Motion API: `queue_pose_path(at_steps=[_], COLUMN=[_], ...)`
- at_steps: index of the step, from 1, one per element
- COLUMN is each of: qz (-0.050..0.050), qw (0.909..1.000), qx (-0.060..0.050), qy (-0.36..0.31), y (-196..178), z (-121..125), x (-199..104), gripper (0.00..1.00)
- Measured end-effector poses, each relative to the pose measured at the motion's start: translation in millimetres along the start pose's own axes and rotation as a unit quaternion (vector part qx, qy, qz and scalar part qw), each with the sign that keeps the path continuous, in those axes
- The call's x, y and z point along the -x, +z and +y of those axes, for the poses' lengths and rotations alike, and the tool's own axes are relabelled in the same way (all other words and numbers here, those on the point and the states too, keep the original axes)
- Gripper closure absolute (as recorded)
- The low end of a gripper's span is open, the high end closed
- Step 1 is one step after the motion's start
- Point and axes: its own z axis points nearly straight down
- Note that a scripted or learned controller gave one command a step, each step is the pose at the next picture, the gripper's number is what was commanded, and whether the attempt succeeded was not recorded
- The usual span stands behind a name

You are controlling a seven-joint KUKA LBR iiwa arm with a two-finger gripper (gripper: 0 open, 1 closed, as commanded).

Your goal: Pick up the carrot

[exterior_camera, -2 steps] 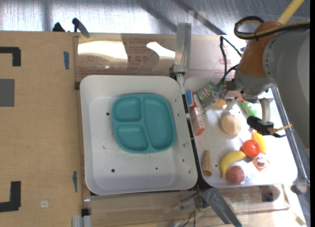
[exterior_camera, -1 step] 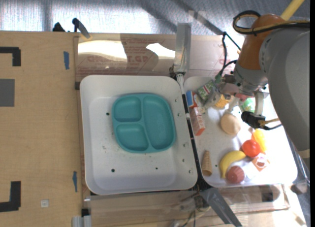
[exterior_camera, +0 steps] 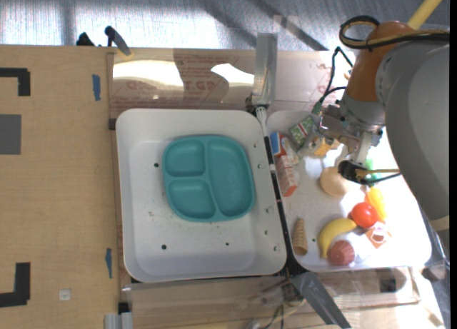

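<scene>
An orange-yellow piece (exterior_camera: 323, 150) that may be the carrot lies near the back of the right bin (exterior_camera: 407, 252); I cannot identify it for sure. The gripper (exterior_camera: 341, 137) hangs right over that spot, at the end of the grey arm with its orange band (exterior_camera: 371, 63). The gripper's body partly hides the piece. Nothing can be seen held.
The right bin also holds a green packet (exterior_camera: 303, 131), a red-and-white carton (exterior_camera: 285, 172), a beige lump (exterior_camera: 333, 182), a tomato (exterior_camera: 364, 214), a banana (exterior_camera: 334, 233), a brown cone (exterior_camera: 298, 236) and a reddish ball (exterior_camera: 342, 252). A teal divided plate (exterior_camera: 209, 178) lies in the left bin (exterior_camera: 143, 235).
</scene>
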Motion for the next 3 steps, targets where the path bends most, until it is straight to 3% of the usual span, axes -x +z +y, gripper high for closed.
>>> queue_pose_path(at_steps=[1, 2, 3], qz=[0.008, 0.012, 0.012], qw=[0.9985, 0.9972, 0.9972], qx=[0.048, 0.045, 0.046], qy=[0.027, 0.058, 0.058], y=[6.4, 9.4, -0.7], z=[-77.7, -101.4, -101.9], x=[55.5, 115.0, 114.5], gripper=[0.00, 0.00, 1.00])
